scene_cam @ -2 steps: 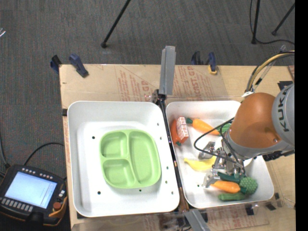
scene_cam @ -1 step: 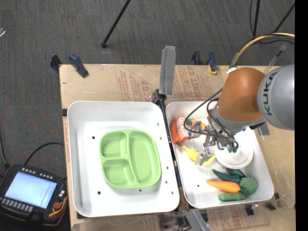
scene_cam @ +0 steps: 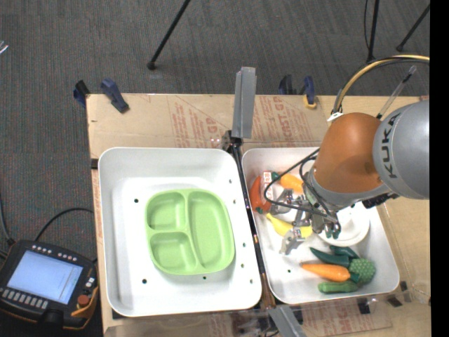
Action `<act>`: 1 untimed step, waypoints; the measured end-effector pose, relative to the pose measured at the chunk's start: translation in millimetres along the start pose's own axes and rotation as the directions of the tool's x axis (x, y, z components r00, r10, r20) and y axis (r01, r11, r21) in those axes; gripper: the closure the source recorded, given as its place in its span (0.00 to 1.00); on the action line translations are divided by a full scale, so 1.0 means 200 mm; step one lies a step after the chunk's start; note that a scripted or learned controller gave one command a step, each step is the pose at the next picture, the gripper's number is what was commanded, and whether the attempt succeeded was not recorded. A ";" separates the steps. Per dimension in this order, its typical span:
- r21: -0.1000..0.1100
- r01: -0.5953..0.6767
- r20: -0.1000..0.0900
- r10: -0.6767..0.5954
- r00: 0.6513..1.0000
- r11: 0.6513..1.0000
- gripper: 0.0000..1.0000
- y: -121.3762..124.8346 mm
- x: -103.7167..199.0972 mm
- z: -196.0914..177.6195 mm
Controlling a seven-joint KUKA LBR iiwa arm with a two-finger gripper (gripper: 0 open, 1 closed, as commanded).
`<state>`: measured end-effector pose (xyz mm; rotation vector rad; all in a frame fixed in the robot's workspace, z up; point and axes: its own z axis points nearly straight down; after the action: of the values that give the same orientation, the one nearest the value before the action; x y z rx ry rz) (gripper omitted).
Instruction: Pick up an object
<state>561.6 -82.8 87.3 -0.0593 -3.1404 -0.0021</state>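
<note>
Yellow plastic banana (scene_cam: pixel 280 225) is lying near the left wall of the right bin (scene_cam: pixel 389 269), looking light, stiff and slick; I am judging its curved middle the best hold. I am hovering the gripper (scene_cam: pixel 298 236) just beside it, fingers spread, holding nothing. A carrot (scene_cam: pixel 325 270) is lying toward the bin's front edge.

The arm (scene_cam: pixel 410 146) bears "KUKA" in black letters; red printing on the cardboard (scene_cam: pixel 189 121) is unreadable.

Arm (scene_cam: pixel 382 153) runs off the right edge, its orange band covering the right bin's (scene_cam: pixel 280 286) back corner; white plate (scene_cam: pixel 354 232) half hidden, yellow toy (scene_cam: pixel 279 225) partly tucked under the claw (scene_cam: pixel 302 232)
</note>
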 end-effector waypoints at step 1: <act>0.001 0.028 0.004 -0.028 1.000 1.000 0.00 0.00 -0.35 0.00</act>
<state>630.7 -84.6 88.1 -0.0151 -3.1451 -0.0013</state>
